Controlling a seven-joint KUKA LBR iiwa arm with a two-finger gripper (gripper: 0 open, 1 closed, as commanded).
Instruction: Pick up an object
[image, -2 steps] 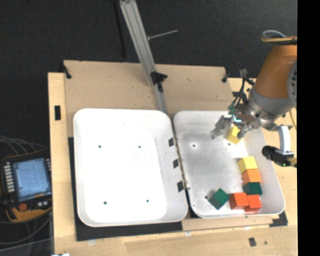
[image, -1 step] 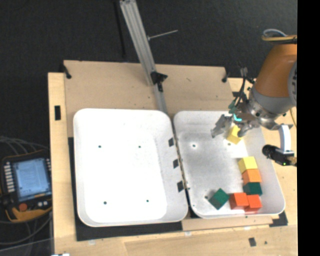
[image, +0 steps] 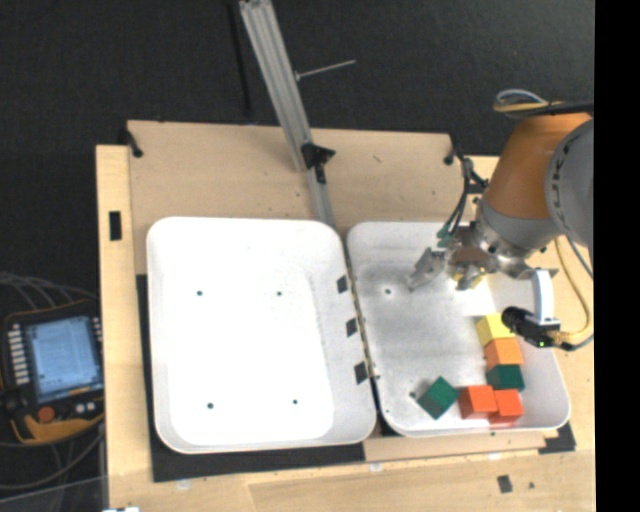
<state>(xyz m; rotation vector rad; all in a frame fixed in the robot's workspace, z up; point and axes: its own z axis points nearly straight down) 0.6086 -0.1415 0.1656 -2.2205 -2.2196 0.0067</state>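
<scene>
Arm: grey with an orange band (image: 528, 170), reaching in from the right edge of the view over the right bin.
End effector (image: 447, 262): positioned over the upper middle part of the right bin, well apart from the blocks. A pale finger-like part angles toward the lower left. The area is small and blurred; whether it is wide or narrow cannot be told. Nothing is visibly held.
Right bin (image: 400, 330): shallow, white, with scuffed grey marks on its floor. It holds all the blocks, gathered in its lower right corner.
Yellow block (image: 493, 329): topmost of a short column along the right wall.
Orange block (image: 503, 352): just below the yellow block, touching it.
Dark green block (image: 507, 376): just below the orange block, appears to touch it.
Red-orange blocks (image: 490, 401): two side by side at the foot of the column, near the bin's lower edge.
Green block (image: 436, 397): turned at an angle, just left of the red-orange blocks, lying flat on the bin floor.
Left bin (image: 245, 330): shallow, white, beside the right bin, with four small dark dots on its floor.
Table (image: 240, 170): light wood, carrying both bins.
Metal post (image: 290, 105): slanting from the top of the view down to the junction of the bins.
Handheld control unit (image: 55, 362): on the far left, off the table, screen lit.
</scene>
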